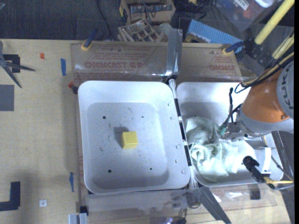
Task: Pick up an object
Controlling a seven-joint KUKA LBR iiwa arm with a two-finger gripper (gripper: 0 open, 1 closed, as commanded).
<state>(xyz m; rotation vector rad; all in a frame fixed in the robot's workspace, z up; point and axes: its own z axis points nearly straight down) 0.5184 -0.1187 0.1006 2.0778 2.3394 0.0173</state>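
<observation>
A small yellow block (pixel 130 139) lies near the middle of the left bin (pixel 93 101). A crumpled white and pale green cloth (pixel 208 146) fills the near left part of the right bin (pixel 201 92). The arm comes in from the right, its orange band above the wrist. My gripper (pixel 223 133) is down at the cloth's right side, low over the folds. The wrist hides its fingertips, and whether it touches the cloth cannot be made out.
The two bins sit side by side with a shared rim (pixel 180 125) between them. A clear plastic sheet and metal divider (pixel 173 55) stand behind the bins. Blue tape marks and small tools lie on the wooden bench (pixel 32 125) at the left.
</observation>
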